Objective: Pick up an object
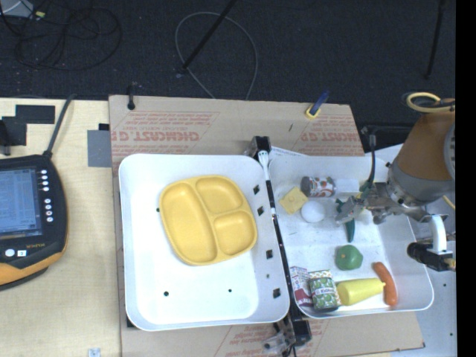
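White right bin (416,292): gripper (349,216) over its middle, jaw state cannot be told; white ball (312,213) beside, green ball (348,257) below

A: What's in the left bin (141,288)?
B: Yellow divided plate (208,218).
A: Right bin (416,300)?
B: Small can (318,187), white ball (313,213), green ball (348,257), carrot (385,282) etc. Gripper (355,208) over its middle.
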Available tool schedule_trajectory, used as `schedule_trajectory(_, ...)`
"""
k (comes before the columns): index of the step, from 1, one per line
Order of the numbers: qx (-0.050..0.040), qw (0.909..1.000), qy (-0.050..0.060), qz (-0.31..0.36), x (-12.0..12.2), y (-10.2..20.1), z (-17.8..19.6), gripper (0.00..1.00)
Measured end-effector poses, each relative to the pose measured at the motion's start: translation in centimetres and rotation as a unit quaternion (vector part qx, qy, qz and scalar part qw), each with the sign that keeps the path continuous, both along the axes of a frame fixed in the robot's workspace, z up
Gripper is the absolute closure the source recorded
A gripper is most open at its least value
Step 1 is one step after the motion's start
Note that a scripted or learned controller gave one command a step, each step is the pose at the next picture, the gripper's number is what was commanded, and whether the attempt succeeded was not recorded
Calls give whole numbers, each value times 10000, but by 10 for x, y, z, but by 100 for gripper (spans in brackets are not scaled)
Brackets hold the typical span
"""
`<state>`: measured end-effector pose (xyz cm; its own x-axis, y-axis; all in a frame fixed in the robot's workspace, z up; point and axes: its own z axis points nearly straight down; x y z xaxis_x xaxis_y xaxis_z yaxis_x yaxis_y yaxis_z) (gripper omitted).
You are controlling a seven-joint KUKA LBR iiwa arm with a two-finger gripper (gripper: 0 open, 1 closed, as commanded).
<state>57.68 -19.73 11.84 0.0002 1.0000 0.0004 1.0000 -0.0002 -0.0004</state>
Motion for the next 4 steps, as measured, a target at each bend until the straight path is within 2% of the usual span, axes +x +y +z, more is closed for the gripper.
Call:
schedule_trajectory(1, 7, 10000, 10, -19, -52, 24, -31, 0)
schedule_trajectory(2, -21, 10000, -29, 18, -5, -15, 23, 0)
schedule_trajectory(3, 9, 10000, 15, 9, -26, 34, -33, 0)
schedule_trajectory(4, 65, 10000, 12, 35, 53, -11, -17, 0)
